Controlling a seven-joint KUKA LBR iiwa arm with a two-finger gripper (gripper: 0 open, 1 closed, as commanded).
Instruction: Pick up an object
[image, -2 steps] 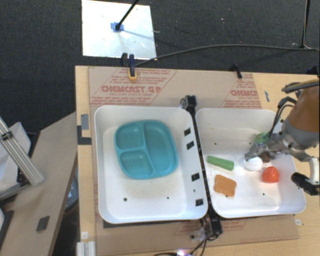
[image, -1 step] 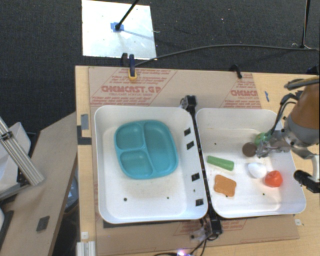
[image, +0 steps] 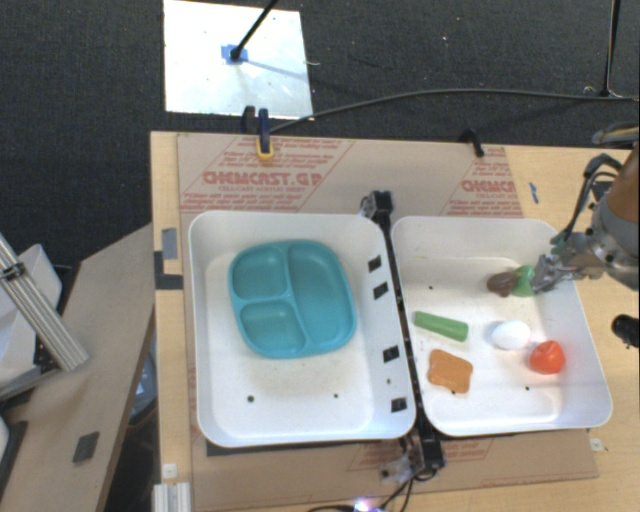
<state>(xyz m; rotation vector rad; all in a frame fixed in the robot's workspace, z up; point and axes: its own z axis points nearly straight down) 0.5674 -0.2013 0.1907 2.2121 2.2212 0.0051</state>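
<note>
Your gripper (image: 548, 274) sat at the right bin's (image: 580, 412) far right edge, beside a brown-and-green object (image: 508, 283), finger state indeterminate; you needed to centre over that object before lifting.

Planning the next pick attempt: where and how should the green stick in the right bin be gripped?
Grip the green stick across its middle, coming straight down from above. It lies flat and nearly level across the view, long and narrow, so the tool should close on its short width. Bare floor surrounds it; the orange piece lies apart, just below.
</note>
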